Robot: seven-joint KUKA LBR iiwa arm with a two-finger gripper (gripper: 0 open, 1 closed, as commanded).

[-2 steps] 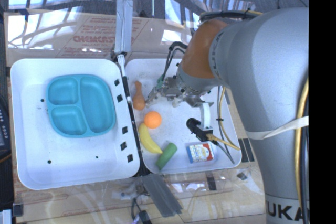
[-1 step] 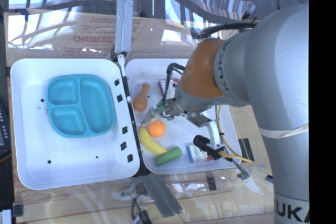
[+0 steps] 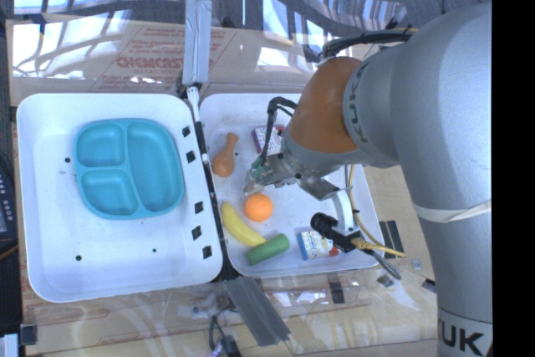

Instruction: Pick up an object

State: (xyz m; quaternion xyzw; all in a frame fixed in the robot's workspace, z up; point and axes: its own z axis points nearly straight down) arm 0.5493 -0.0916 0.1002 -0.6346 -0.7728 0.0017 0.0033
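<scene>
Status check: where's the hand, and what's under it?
Hand low in right bin, above orange ball. Nothing seen held. Banana and green block close beside ball.

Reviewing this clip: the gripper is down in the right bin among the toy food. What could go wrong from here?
1. The gripper sits just above the orange ball; a round thing could roll away from the fingers rather than be caught.
2. The banana and green cylinder lie close by the ball, so a closing grasp may nudge or snag them.
3. The arm hides much of the right bin, so what lies beneath it cannot be checked.
</scene>
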